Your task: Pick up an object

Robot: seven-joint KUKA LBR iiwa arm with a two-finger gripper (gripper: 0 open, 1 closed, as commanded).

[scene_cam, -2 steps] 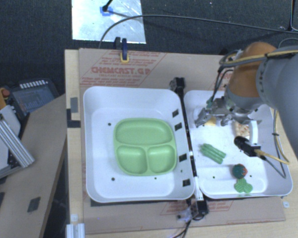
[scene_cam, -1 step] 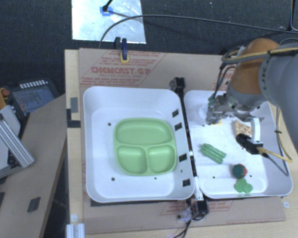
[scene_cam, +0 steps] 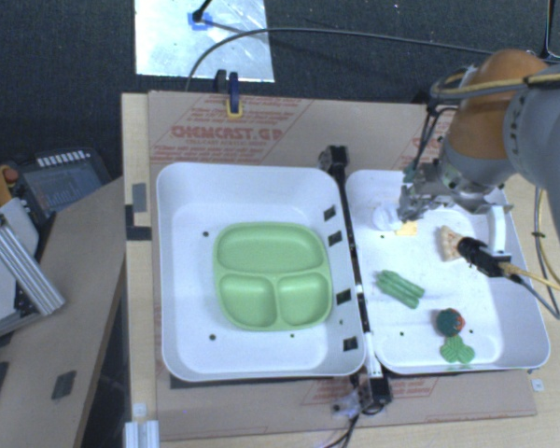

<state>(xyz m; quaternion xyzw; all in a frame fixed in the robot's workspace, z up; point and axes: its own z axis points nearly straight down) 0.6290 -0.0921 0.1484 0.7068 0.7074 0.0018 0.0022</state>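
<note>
Camera view, claw: you see the two-finger gripper [scene_cam: 413, 203] on the grey arm with the orange band, low over the far part of the right-hand shallow white bin [scene_cam: 420, 329]. You cannot tell whether it is released or clenched.
Nearest things: a small flat yellow piece [scene_cam: 407, 231] lies just beside the claw on its near side. A small white rounded lump [scene_cam: 383, 217] sits close by, toward the view's left.
Right bin, further out: a pale tan, rough-edged chunk [scene_cam: 447, 243] lies to the right of the yellow piece. A green ridged cylinder [scene_cam: 400, 287] lies at a slant near the bin's middle. A round red-and-green ball [scene_cam: 449, 321] sits nearer the front, and a flat green leaf-shaped piece [scene_cam: 457, 350] lies just in front of it by the front wall.
Left bin: the other shallow white bin [scene_cam: 182, 250] holds a light green plastic tray with three compartments [scene_cam: 266, 273], lying flat in its middle. You see one wide compartment at the far side and two smaller ones at the near side.
Writing: you can read "CHEMCAST" in red on the brown cardboard sheet [scene_cam: 261, 129] under both bins. The letters after it look like "GP". The same red print shows on other parts of the sheet but is too small to read.
</note>
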